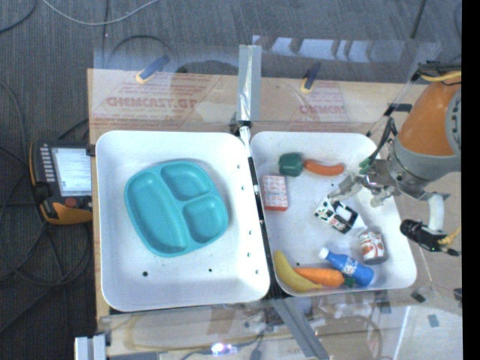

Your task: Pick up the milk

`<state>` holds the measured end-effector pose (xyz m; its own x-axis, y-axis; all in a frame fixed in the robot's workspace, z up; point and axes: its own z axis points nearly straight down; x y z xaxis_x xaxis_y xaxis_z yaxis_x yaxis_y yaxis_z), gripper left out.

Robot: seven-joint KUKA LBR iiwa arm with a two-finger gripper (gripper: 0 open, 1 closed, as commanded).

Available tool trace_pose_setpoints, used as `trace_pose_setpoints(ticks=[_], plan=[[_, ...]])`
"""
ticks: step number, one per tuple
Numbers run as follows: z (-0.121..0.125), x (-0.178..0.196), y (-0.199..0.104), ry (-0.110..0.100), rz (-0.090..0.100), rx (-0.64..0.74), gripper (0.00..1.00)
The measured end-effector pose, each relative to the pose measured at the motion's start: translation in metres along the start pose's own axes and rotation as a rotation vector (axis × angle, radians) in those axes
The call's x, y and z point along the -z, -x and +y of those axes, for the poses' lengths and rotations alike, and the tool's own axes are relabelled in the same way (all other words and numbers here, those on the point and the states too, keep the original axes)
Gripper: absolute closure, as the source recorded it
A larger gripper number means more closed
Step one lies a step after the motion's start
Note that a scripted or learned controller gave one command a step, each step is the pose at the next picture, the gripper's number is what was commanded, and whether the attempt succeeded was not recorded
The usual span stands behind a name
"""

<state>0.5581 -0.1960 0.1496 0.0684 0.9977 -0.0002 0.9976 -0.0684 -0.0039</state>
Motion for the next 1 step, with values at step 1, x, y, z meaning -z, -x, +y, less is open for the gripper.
trace_pose_setpoints(ticks=[1], plan=[[0.001, -0.0342, 0.0008, 0.04, -0.006, -0.006, 0.0]])
